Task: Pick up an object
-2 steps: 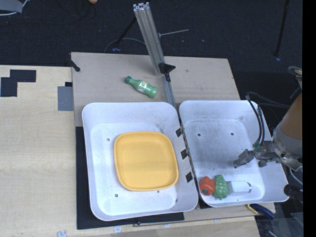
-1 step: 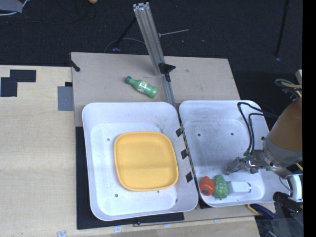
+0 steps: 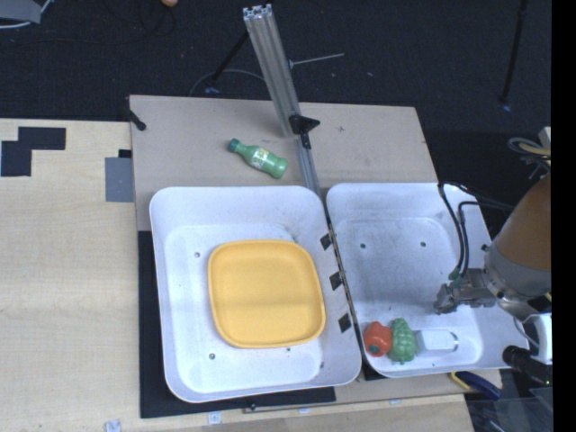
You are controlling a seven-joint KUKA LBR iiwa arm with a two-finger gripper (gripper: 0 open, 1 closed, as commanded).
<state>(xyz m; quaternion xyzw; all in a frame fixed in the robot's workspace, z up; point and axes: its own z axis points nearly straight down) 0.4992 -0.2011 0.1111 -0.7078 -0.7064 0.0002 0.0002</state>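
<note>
The right bin [image 3: 396, 232] has three small things near its front wall: a red round piece [image 3: 377, 337], a green knobbly piece [image 3: 402, 340] touching it, and a flat white piece [image 3: 438, 340] just to their right. My gripper [image 3: 449, 299] hangs low over the right side of this bin, a little behind and to the right of the white piece. It touches none of them, and nothing shows in its grasp. A yellow square plate [image 3: 265, 292] lies flat in the left bin [image 3: 180, 241].
A green bottle [image 3: 258, 158] lies on its side on the bench behind the left bin. A slanted metal rail [image 3: 280, 66] rises from the bench near the bins' shared back corner. Black clips [image 3: 332, 277] sit along the wall between the bins. A black cable [image 3: 461, 232] loops beside the wrist.
</note>
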